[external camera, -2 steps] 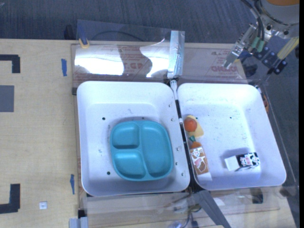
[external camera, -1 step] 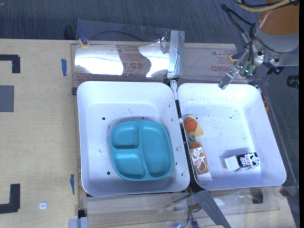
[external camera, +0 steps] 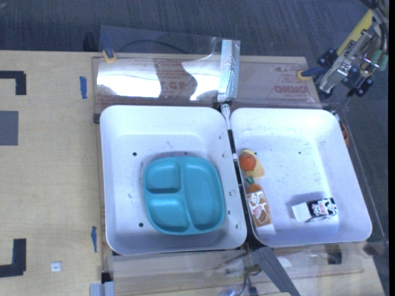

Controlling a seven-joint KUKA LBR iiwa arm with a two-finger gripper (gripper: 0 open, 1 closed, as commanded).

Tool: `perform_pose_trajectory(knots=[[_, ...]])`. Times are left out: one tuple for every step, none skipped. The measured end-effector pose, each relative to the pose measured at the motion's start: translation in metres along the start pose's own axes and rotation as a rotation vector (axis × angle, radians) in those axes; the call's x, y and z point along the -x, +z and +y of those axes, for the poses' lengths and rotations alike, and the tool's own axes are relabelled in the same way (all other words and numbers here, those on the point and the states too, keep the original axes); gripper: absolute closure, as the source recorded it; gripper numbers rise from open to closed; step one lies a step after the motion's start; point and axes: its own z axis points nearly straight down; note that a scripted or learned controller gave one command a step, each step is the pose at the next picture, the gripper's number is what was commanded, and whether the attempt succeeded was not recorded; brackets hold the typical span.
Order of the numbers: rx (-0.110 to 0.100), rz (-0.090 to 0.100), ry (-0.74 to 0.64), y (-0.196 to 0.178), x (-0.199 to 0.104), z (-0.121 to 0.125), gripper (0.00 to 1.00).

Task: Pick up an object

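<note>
In the right bin [external camera: 290,134] lie three small things. An orange round toy on a yellow piece [external camera: 248,162] rests against the left wall. Just below it lies a flat orange-and-white packet [external camera: 259,208]. Near the front right sits a small white carton with a black-and-white cow print [external camera: 315,209]. My gripper [external camera: 347,66] hovers beyond the bin's far right corner, well away from all of them, and I see nothing between its fingers.
The left bin [external camera: 123,140] holds a teal divided plate [external camera: 184,194]. A clear plastic panel [external camera: 160,73] with a metal strip stands behind the bins. Wooden bench surface [external camera: 43,165] stretches to the left.
</note>
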Motion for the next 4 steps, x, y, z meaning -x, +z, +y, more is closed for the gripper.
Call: perform_pose_trajectory(knots=[[0.0,0.004,-0.251,0.04,0.033,0.035,1.0],[0.001,0.004,-0.367,0.038,0.024,0.05,1.0],[0.0,0.009,-0.531,0.044,0.012,0.056,1.0],[0.002,0.002,-0.618,0.029,0.015,0.063,1.0]])
